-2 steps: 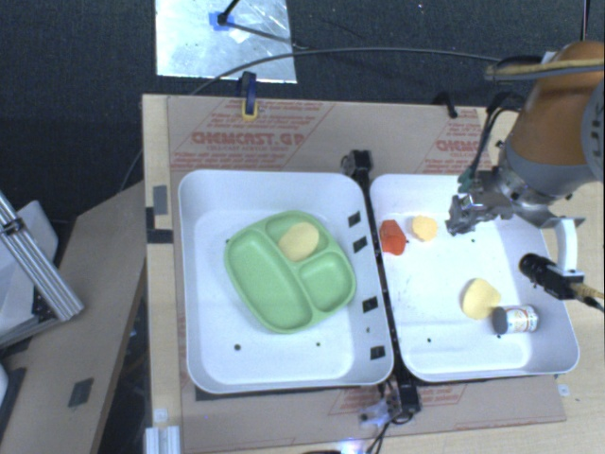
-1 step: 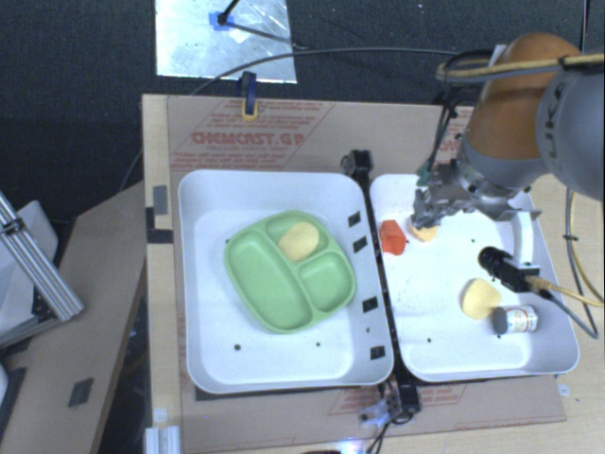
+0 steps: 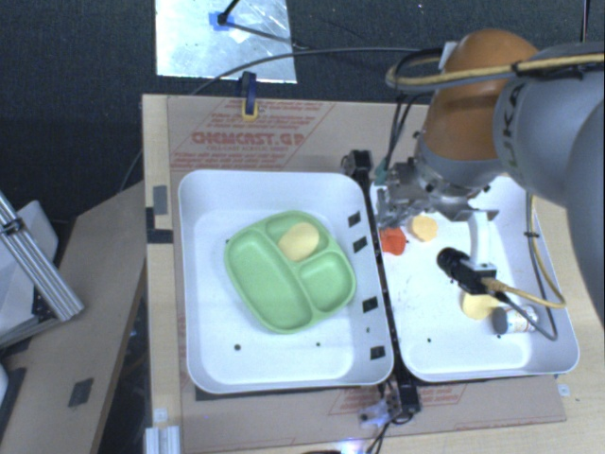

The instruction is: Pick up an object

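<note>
**Lighting and image quality**

We see even, fairly bright overhead light. The white bins (image 3: 284, 372) reflect strongly and look near washed out. A foil sheet (image 3: 225, 25) at top shows patchy glare. Shadows are soft and short, darkest under the arm (image 3: 515, 112). Overall focus is slightly soft; the dark background appears grainy.

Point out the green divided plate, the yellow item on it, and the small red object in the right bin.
green divided plate (image 3: 274, 291): camera view, its large long compartment.
yellow item (image 3: 300, 241): camera view, its top.
small red object (image 3: 392, 242): camera view, its middle.
</note>
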`<state>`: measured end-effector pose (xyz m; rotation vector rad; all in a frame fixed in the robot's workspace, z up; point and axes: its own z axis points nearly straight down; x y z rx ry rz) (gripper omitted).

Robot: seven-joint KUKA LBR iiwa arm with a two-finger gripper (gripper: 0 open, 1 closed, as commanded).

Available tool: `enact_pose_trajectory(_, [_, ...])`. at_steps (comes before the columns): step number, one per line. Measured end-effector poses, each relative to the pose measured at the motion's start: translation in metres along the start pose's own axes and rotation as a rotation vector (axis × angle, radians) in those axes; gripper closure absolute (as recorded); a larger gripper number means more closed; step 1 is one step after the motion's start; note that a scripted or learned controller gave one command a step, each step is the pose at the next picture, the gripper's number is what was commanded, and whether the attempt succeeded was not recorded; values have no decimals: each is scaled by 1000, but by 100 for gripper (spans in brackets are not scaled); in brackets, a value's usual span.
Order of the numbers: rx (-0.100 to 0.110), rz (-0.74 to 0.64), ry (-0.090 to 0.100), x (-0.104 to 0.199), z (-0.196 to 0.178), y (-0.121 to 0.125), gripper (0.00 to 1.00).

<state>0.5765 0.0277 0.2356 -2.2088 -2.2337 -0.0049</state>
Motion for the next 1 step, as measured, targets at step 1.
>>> enact_pose_trajectory(1, [2,1,0,56,16,1,100])
